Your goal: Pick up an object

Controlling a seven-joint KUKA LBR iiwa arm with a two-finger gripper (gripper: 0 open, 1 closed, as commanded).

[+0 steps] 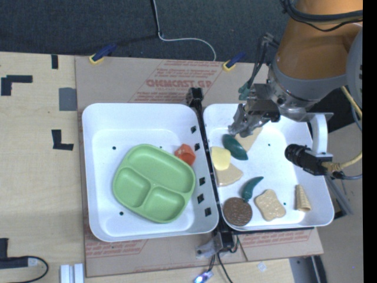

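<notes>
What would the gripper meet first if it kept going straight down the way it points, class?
Probably the dark green piece in the right bin: the gripper hangs just above it, pointing down. Depth is unclear.

tool [246,127] over right bin [306,220], green plate [154,183]

Grey arm [306,93] with orange band, black cables, metallic tool [247,124].

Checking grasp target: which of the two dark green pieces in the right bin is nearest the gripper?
The upper dark green piece, just below the gripper. The other green piece lies lower, near the round brown cookie.
</notes>
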